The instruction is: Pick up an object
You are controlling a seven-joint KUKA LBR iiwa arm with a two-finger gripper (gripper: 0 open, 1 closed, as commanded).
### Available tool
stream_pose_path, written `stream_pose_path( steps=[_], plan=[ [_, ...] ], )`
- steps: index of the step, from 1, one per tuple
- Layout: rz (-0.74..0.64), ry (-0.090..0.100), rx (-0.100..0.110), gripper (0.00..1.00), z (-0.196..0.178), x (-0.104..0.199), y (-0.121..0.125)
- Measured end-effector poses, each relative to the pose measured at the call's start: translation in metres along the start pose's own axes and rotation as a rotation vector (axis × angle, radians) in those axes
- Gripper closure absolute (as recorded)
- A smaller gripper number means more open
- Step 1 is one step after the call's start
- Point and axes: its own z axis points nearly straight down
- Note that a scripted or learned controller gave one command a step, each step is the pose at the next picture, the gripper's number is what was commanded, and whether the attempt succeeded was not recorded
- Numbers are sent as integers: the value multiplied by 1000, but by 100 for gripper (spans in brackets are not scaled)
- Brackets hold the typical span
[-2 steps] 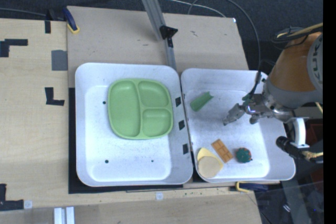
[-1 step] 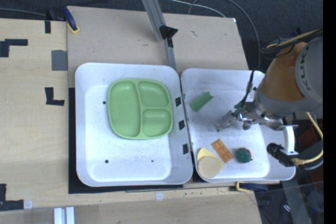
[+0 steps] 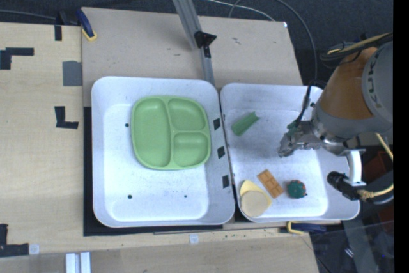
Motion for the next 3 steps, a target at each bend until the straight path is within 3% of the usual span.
stream_pose_path(
  steps=[3],
  plan=[
    [1,-3,-7,100,-147,-1,1]
  ],
)
